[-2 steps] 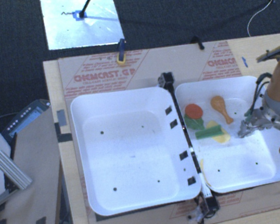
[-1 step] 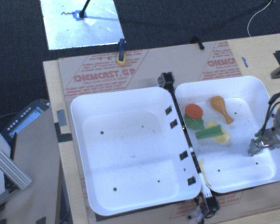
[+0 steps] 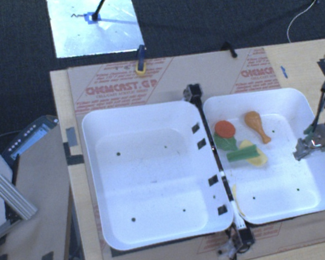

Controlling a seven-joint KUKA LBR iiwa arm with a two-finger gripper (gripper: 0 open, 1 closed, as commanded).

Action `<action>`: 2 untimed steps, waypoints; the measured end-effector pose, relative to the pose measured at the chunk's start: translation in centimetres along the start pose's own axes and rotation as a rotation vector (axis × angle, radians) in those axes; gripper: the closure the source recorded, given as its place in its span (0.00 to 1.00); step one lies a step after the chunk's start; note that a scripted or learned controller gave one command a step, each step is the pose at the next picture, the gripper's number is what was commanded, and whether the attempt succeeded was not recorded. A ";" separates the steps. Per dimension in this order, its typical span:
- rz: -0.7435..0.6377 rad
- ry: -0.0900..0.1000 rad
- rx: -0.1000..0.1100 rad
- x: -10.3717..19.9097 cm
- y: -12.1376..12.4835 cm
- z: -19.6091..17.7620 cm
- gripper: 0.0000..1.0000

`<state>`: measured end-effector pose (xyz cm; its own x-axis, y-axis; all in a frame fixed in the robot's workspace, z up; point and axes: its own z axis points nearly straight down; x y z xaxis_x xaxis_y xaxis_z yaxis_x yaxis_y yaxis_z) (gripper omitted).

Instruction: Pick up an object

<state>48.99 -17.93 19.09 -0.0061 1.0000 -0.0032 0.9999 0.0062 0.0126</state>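
Observation:
The right bin (image 3: 283, 199) holds a small cluster of toy food near its left wall. A red tomato-like piece (image 3: 224, 128) lies above a dark green piece (image 3: 226, 143), a green stick (image 3: 242, 154) and a yellow piece (image 3: 257, 158). An orange-brown drumstick (image 3: 256, 125) lies just to their right. My gripper (image 3: 305, 149) hangs over the right side of this bin, well to the right of the food, with nothing visible between its fingers. Whether the fingers are apart is too small to tell.
The left bin (image 3: 150, 171) sits beside the right one, with a row of black clips (image 3: 209, 162) along their shared edge. A cardboard sheet (image 3: 166, 74) lies under both bins. A cable (image 3: 305, 6) trails at the upper right.

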 end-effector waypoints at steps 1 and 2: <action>0.005 0.000 0.008 -2.6 1.4 0.2 1.00; 0.005 0.002 0.011 -2.7 -0.4 0.2 1.00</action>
<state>48.64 -20.67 18.87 -0.0011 1.0000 -0.0009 1.0000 0.0011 0.0012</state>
